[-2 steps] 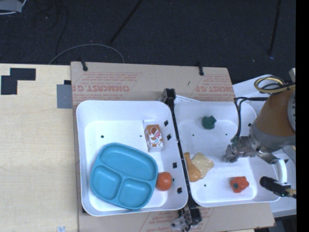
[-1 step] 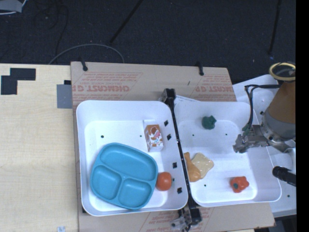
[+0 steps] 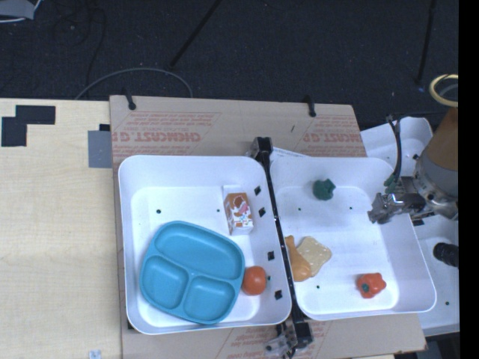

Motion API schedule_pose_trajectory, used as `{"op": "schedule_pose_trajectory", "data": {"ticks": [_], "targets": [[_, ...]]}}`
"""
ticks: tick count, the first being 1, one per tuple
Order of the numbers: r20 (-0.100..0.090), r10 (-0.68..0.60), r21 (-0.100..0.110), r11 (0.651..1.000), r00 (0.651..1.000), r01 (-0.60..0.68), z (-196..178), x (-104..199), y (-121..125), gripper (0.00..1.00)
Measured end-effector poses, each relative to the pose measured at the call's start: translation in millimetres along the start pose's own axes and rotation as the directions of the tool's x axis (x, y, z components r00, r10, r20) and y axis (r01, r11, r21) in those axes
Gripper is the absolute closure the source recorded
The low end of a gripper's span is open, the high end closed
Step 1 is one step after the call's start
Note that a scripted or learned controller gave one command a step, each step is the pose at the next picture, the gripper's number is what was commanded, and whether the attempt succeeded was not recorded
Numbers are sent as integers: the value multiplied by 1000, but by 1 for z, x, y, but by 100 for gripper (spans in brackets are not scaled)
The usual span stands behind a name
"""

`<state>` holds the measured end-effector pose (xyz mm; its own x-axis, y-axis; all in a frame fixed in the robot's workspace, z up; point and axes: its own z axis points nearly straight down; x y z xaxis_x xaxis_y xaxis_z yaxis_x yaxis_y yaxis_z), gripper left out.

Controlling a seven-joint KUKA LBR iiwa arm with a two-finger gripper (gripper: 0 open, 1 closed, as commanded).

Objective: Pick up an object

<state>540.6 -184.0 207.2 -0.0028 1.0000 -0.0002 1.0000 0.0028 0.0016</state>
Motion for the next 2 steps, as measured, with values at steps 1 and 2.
{"op": "schedule_pose_trajectory", "data": {"ticks": [1,2], "targets": [[0,0,1,1000,1000,0,-30,0,0,100],[-1,2,5,1000,1000,-2,-34,57,-6,100]]}}
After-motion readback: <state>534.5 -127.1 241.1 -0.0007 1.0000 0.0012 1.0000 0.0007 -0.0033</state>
